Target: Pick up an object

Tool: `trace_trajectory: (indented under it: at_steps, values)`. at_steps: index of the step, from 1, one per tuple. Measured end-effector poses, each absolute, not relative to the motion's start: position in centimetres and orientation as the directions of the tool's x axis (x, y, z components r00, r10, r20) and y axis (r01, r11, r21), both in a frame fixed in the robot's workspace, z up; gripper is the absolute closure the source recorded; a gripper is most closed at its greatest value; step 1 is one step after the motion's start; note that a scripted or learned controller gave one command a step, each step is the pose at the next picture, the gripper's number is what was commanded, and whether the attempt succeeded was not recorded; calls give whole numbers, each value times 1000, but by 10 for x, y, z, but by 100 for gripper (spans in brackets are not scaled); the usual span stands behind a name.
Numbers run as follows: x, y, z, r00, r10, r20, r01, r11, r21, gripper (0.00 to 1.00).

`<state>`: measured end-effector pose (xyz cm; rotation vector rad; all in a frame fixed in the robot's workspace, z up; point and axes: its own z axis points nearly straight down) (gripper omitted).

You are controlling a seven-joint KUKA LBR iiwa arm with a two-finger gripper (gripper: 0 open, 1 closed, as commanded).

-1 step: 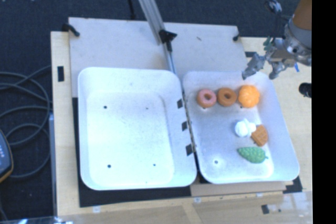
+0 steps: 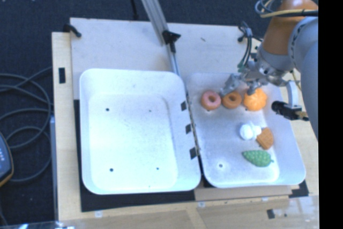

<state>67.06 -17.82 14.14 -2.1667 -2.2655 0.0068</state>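
The right bin (image 2: 284,169) holds a pink-frosted doughnut (image 2: 210,100), a brown doughnut (image 2: 232,100), an orange fruit (image 2: 255,100), a white ball-like object (image 2: 247,131), an orange-brown piece (image 2: 265,139) and a green bumpy object (image 2: 258,157). My gripper (image 2: 240,83) hangs over the back of this bin, just above the brown doughnut and the orange fruit. Its tips point down and left toward the doughnuts. Nothing shows between them.
The left bin (image 2: 88,94) lies beside the right one, with a row of black clips (image 2: 188,128) along the shared edge. A metal pole (image 2: 151,5) slants from the top down to the bins' back edge. Cables (image 2: 21,115) lie left of the bench.
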Motion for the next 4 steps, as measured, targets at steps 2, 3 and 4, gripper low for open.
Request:
trace_trajectory:
  at_steps: [2,3,4]
  values:
    - [633,-91,204,-6,1000,1,1000,6,6,100]
    - [573,-41,201,-3,1000,1,1000,3,1,100]
    - [526,28,208,-5,1000,1,1000,5,1,100]
